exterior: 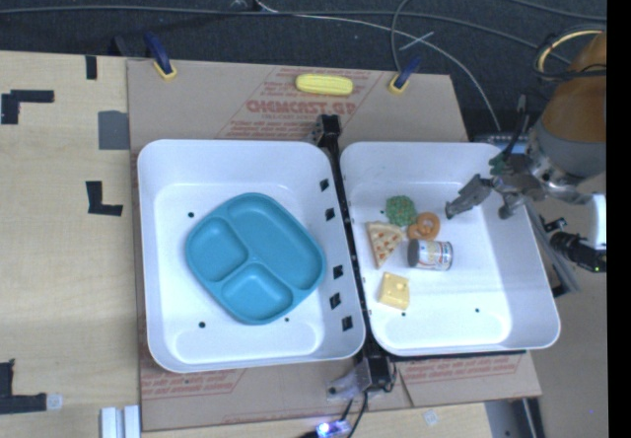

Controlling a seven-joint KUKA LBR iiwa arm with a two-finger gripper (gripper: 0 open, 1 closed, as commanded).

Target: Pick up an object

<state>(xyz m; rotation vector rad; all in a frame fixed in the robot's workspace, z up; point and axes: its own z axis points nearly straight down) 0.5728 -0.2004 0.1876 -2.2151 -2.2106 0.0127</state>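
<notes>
The right bin point(513, 328) holds a green broccoli piece point(400, 209), an orange ring-shaped item point(426, 225), a pizza slice point(384, 242), a small can lying on its side point(432, 255) and a yellow cheese block point(394, 290). My gripper point(481, 196) hangs over the right bin's upper right part, to the right of the orange item and apart from it. Its fingers are spread, with nothing between them.
The left bin point(158, 170) holds a blue sectioned tray point(254, 256). A yellow banana-like object point(323, 84) lies on the cardboard behind the bins, between two clamps. Cables run across the dark floor behind, and the arm's body stands at the right edge.
</notes>
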